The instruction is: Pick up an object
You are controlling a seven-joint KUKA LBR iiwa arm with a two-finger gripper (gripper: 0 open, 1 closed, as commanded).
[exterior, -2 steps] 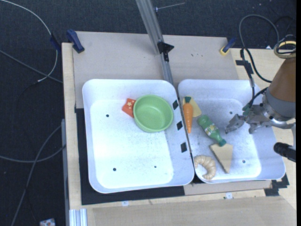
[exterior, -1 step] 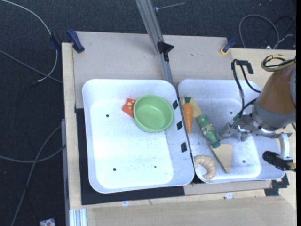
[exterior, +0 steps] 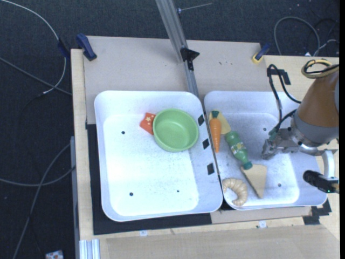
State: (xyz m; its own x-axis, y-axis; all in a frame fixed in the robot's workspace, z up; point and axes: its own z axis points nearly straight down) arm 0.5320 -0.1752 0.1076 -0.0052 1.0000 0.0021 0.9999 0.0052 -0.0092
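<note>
Since the task names no single item, the pickable items are listed by bin. Right bin: green bottle, lying tilted near the bin's centre; carrot, lying lengthwise along the 9 o'clock wall, with a pale yellow piece just beside it toward 3 o'clock; tan wedge, at 6 o'clock from the bottle and close to it; croissant, at the bin's 7 o'clock corner, just beside the wedge. Left bin: green bowl, upright, near the 1 o'clock corner; red-orange piece, touching the bowl's rim at its 9 o'clock. Gripper: low over the right bin floor, at 3 o'clock from the bottle and apart from it, nothing visibly between its fingers; whether they are spread or pressed together cannot be told. Arm: grey with orange band, entering at 3 o'clock. Bench: tan board bearing both bins, blue clamp at its 11 o'clock corner.
</note>
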